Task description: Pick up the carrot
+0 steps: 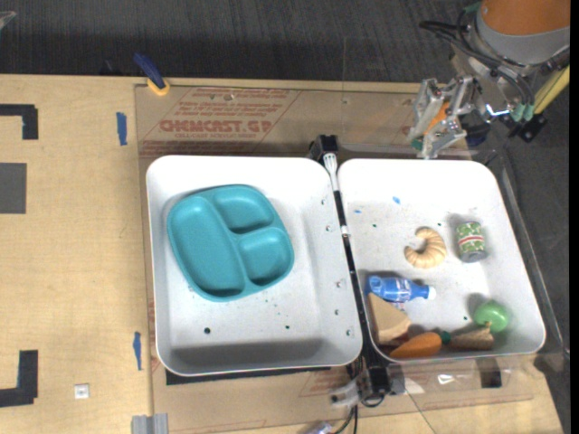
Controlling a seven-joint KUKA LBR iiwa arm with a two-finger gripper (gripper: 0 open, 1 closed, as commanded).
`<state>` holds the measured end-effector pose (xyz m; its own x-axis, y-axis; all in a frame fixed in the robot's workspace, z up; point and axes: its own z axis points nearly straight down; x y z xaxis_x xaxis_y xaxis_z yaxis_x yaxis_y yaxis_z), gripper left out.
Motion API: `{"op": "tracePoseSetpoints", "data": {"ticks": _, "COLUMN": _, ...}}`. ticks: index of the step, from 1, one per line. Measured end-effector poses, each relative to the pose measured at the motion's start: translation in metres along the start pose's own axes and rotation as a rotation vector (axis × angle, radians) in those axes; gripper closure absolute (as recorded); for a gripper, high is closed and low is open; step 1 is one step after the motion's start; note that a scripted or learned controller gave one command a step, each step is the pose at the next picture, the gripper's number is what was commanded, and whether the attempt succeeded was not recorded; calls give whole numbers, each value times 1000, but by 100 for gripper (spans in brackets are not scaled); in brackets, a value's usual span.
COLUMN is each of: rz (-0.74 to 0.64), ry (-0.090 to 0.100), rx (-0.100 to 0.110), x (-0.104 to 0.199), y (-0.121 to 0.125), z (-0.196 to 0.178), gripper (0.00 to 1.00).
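While the gripper hangs above the far rim of the right bin, well apart from everything in it, its fingers hold nothing, and whether they are spread or closed cannot be told. The orange carrot lies at the near edge of that bin, touching a brown wedge, with a blue bottle, croissant, green apple and small can around. A teal divided tray sits in the left bin.
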<state>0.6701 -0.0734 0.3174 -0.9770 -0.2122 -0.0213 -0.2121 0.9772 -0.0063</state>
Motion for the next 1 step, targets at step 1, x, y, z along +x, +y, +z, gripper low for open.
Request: {"op": "tracePoseSetpoints", "data": {"ticks": 1, "rz": -1, "ry": 11, "rx": -5, "x": 1, "y": 2, "z": 6, "gripper": 0}}
